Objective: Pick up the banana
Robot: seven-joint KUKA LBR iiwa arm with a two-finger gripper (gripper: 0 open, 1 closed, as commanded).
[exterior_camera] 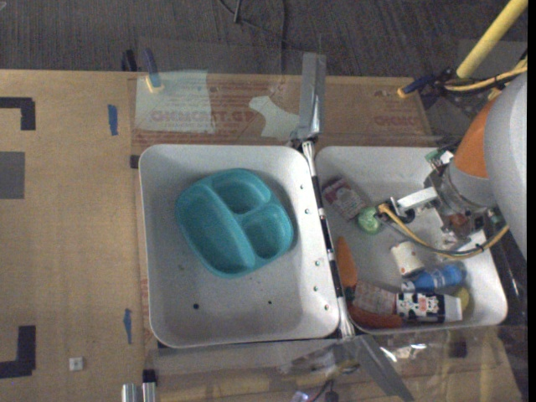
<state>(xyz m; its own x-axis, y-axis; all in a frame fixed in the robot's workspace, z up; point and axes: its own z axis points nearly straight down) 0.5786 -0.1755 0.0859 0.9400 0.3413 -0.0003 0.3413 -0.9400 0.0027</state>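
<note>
The right bin (381, 167) holds a jumble of items. At its near right corner a pale yellow shape (466, 296), possibly the banana, peeks out behind a black-and-white box (423, 306) and a blue bottle (440, 276); most of it is hidden. My gripper (457, 223) hangs over the right side of this bin, above and slightly behind the blue bottle, under the grey wrist with the orange band (473, 149). A yellow cable (419, 239) loops beneath it. Nothing shows between the gripper's tips.
The right bin also holds a pink packet (343, 198), a small green item (368, 220), a white cup (406, 258), an orange carrot (346, 262) and a red-brown piece (373, 316). In the left bin (167, 291) lies a teal divided plate (236, 221). A metal divider (322, 224) separates the bins.
</note>
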